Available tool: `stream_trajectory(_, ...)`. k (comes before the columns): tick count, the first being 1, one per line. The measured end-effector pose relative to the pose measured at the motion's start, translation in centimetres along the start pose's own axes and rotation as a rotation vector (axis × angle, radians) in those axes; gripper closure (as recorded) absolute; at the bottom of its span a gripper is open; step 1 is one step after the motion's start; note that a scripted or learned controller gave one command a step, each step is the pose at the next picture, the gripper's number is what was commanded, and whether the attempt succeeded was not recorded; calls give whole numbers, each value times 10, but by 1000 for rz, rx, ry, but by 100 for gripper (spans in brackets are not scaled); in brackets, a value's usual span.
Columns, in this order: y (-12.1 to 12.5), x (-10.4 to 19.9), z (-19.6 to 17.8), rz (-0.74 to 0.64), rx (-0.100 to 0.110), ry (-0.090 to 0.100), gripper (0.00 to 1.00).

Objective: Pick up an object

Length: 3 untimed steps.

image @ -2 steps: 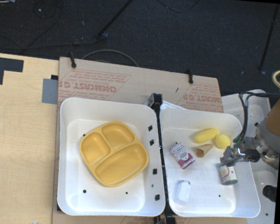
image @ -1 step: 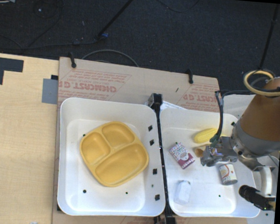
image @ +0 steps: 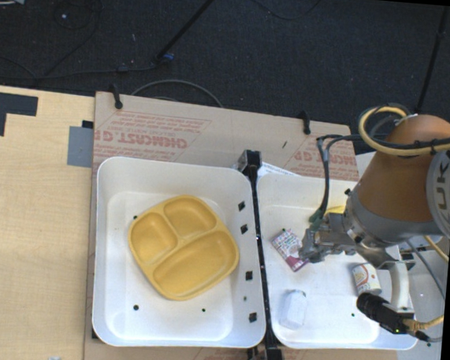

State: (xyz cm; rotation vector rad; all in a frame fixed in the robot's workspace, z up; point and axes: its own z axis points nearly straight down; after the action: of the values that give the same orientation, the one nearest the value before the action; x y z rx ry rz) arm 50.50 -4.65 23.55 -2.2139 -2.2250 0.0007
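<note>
Arm [image: 399, 184] over right bin [image: 328, 339], hand [image: 313, 251] low beside small packet [image: 288, 245]

Surface [image: 23, 219]: light wood-grain, with dark rectangular marks at 10 o'clock.
Cardboard sheet [image: 174, 135]: lies flat on the surface, printed with red lettering; both bins sit on it.
Left bin [image: 107, 298]: white, shallow, at 8 o'clock.
Right bin [image: 329, 336]: white, shallow, at 4 o'clock, just beside the left bin.
Black divider strip [image: 253, 253]: runs between the bins.

Even overhead light, bright white bins [image: 120, 205], soft shadows, slightly grainy, dark floor behind.
</note>
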Motion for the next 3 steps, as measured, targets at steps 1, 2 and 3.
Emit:
stream_trajectory(1, -4, 51, -5, -1, 1, 0, 100)
stream_trajectory(2, -7, 96, -2, 0, 2, 0, 100)
stream_trajectory(3, 3, 150, 12, 1, 2, -1, 100)
